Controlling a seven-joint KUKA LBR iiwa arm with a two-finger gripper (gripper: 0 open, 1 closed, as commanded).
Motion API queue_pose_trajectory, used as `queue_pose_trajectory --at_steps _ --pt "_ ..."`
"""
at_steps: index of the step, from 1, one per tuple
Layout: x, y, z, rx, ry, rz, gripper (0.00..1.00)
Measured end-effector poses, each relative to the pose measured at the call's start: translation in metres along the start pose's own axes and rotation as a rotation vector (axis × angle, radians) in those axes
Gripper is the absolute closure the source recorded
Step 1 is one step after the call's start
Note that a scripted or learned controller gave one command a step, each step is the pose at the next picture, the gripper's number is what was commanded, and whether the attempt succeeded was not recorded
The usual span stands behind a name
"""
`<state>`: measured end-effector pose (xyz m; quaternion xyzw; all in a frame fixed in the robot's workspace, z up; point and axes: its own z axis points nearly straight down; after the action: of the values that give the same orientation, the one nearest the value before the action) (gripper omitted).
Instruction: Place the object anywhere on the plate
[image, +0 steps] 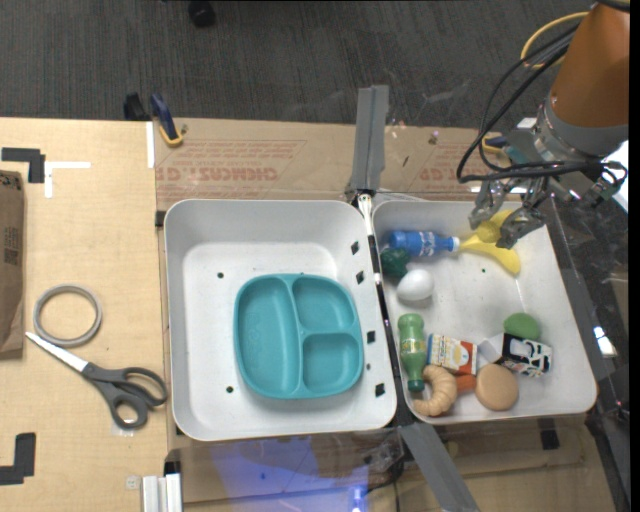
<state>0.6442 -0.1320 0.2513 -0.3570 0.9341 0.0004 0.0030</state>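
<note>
I see the gripper (503, 218) pinching a smooth yellow banana (492, 247) over the right bin (560, 290), its fingers closed on the stem end. The teal three-compartment plate (298, 336) sits in the left bin (200, 300). No label reads clearly.

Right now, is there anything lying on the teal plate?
No. The teal plate sits bare in the left bin, while the banana and the other items lie in the right bin.

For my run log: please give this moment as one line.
gripper: over right bin, at banana | plate: left bin, bare | placing: not done
</note>
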Motion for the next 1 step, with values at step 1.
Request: queue_pose_trajectory --at_steps 1 --pt "-0.0142 0.0901 0.0596 -0.002 0.003 -0.005 1.00"
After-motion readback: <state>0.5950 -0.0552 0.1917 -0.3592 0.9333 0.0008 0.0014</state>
